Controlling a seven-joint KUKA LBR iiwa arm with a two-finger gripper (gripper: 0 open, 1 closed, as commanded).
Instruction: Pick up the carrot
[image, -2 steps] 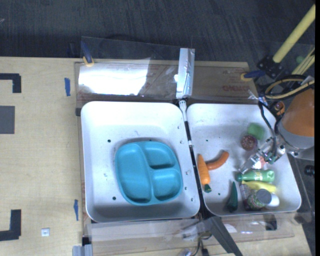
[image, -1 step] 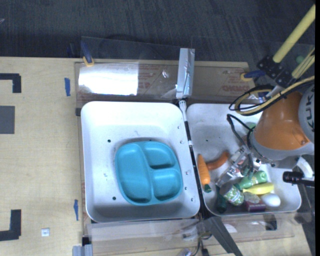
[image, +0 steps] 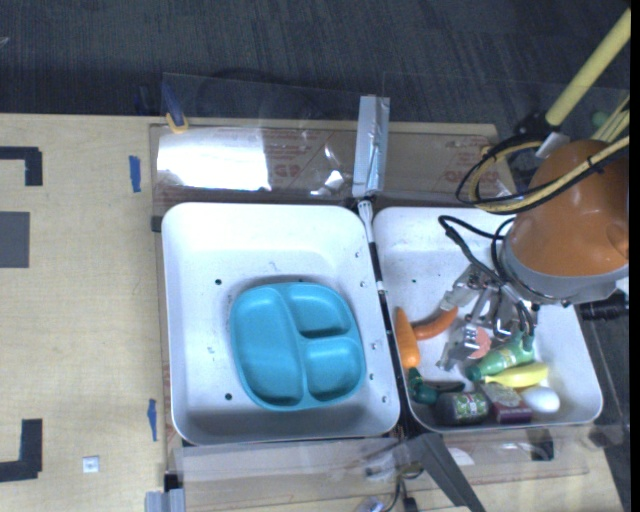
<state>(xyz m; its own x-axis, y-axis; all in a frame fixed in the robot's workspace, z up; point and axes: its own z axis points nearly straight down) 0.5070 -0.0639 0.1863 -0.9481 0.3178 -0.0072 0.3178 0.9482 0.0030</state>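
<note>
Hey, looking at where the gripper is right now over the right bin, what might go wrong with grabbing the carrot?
1. The carrot lies tight against the right bin's left wall, so a finger may hit the wall rather than slide beside it.
2. The gripper hovers closer to the small orange piece and the pink piece than to the carrot, so it may close on the wrong item.
3. The green bottle, yellow piece and dark bottle crowd nearby and could get knocked.

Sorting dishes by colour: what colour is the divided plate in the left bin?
Light blue plate, camera view.
</note>
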